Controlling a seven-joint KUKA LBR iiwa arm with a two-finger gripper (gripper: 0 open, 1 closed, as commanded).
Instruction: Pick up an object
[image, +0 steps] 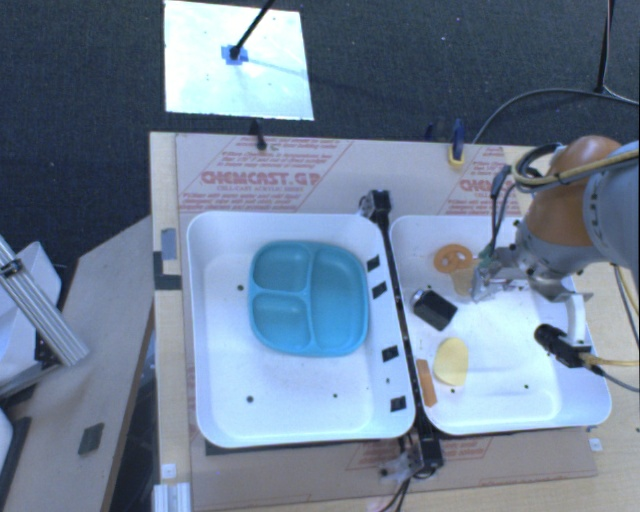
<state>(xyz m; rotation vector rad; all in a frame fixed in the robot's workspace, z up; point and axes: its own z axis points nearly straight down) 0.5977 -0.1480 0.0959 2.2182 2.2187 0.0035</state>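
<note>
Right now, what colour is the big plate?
Light blue plate, seen in the camera view.

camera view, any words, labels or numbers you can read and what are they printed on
"CHEMCAST GP" in red letters, on the board under the two white bins, seen above the left bin.
More of the same red print on that board above the right bin and along its near edge: partly covered and too blurred to read.
Blue plate, black block and the gripper: no text that I can make out.
</note>
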